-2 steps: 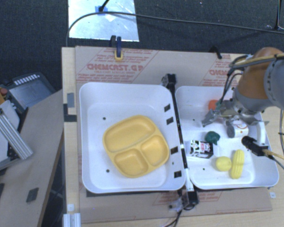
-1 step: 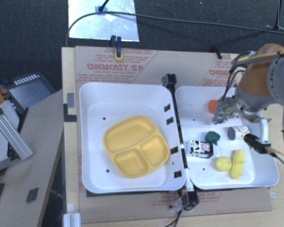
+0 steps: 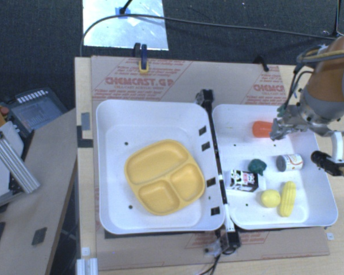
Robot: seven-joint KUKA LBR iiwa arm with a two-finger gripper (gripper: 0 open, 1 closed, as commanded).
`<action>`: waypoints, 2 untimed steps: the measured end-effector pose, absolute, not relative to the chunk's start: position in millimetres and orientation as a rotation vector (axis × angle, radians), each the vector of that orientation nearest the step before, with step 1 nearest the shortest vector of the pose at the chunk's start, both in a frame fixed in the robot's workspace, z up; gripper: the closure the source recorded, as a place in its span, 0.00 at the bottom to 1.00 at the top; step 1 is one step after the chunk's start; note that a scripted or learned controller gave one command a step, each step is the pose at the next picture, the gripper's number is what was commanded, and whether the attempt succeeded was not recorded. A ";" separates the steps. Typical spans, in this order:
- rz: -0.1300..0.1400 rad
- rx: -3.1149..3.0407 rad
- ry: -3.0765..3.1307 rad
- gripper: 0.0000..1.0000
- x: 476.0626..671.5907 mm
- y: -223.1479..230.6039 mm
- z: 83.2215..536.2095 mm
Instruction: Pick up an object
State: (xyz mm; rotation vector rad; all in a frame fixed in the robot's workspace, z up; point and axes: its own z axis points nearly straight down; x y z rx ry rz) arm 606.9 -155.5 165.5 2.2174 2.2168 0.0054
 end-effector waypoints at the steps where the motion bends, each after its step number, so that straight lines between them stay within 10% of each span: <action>1: 0.005 2.214 2.221 1.00 608.5 -156.0 212.8; 2: 0.005 2.211 2.229 1.00 612.6 -112.5 217.9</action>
